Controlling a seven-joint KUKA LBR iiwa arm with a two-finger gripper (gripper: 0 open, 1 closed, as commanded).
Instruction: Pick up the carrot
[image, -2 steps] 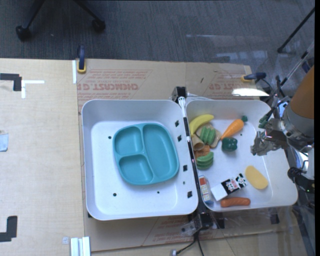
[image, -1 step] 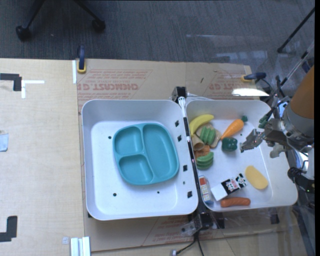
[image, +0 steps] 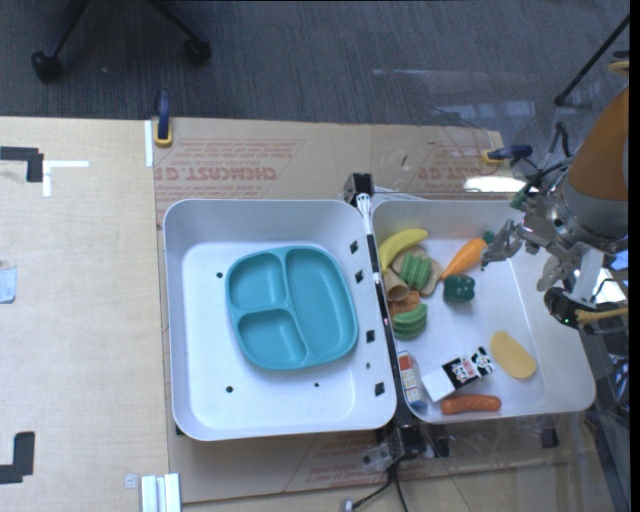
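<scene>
The carrot (image: 462, 258) is an orange cone with a small green top. It lies tilted in the upper middle of the right bin (image: 560, 390), between a banana (image: 402, 243) and a dark green pepper (image: 459, 290). My gripper (image: 500, 247) reaches in from the right and hangs just beside the carrot's upper right end, at its green top. I see nothing held in it. The grey arm with its orange band (image: 605, 150) rises at the right edge.
The left bin (image: 190, 330) holds a teal divided plate (image: 291, 306). Around the carrot lie green toy foods (image: 412, 272), a yellow oval piece (image: 514, 355), a black-and-white carton (image: 469, 368) and a red-orange sausage (image: 470, 404). Cardboard lies under both bins.
</scene>
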